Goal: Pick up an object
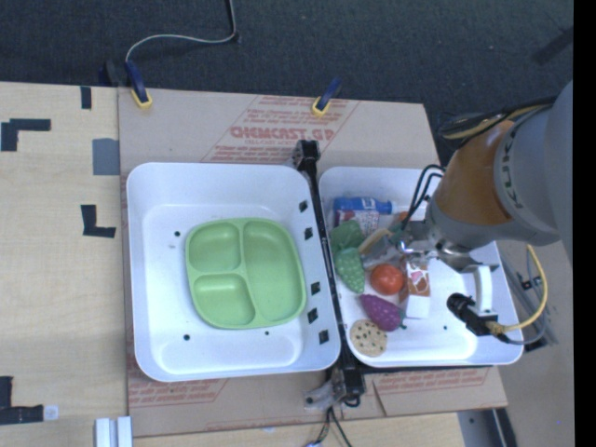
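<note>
Inventory, taken outward from the black divider [315,250] where my two white bins meet. Furthest to its left: the left bin [149,277], holding one green three-compartment plate [246,273] lying flat near its middle, well apart from the divider. Right of the divider: the right bin [447,343], holding a cluster of toy foods. Just beside the divider, a green leafy vegetable piece [350,261] lying lengthwise; above it, toward the bin's far wall, a blue and white carton [365,209]. Below the green piece, near the bin's front wall, a round tan cookie with dark specks [369,337]. A little further from the divider, a purple eggplant-shaped piece [382,310] touching the cookie's upper side, and a red tomato [386,278] just above the purple piece. Right of the tomato, a small red and white packet [417,280], touching or nearly touching it. My pincer [410,248] is low in this bin, just above the tomato and packet; I cannot tell how it is set, since my wrist covers it. Furthest right of the divider: my arm [535,180], grey, with its orange band [475,180].
</note>
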Robot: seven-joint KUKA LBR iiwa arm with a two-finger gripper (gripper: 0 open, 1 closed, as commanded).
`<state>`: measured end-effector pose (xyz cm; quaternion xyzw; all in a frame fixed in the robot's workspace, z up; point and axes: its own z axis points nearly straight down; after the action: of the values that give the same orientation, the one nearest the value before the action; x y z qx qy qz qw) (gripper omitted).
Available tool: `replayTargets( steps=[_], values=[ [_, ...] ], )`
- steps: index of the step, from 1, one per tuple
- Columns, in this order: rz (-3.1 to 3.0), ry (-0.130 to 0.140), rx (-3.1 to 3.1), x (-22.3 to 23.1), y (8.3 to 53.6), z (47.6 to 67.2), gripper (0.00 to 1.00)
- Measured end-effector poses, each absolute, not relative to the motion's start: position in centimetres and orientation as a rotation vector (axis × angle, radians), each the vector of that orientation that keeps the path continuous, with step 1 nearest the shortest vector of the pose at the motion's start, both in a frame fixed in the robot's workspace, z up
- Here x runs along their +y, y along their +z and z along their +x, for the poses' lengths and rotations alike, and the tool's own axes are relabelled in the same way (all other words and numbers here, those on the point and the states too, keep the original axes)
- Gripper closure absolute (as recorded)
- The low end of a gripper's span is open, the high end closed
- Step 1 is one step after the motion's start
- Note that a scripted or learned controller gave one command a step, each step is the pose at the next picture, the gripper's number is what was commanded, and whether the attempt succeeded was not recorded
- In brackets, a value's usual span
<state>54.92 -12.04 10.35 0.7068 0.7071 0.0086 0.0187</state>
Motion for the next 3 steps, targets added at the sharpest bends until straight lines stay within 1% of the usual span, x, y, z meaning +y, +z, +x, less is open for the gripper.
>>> replayTargets(
  steps=[1,2,3],
  values=[
    [2.192,0.03,2.193,-11.93,10.27,53.74,0.0],
    [2.19,0.032,2.192,-11.94,10.24,53.62,0.0],
    [2.186,0.035,2.192,-12.07,10.21,53.01,0.0]
  ],
)
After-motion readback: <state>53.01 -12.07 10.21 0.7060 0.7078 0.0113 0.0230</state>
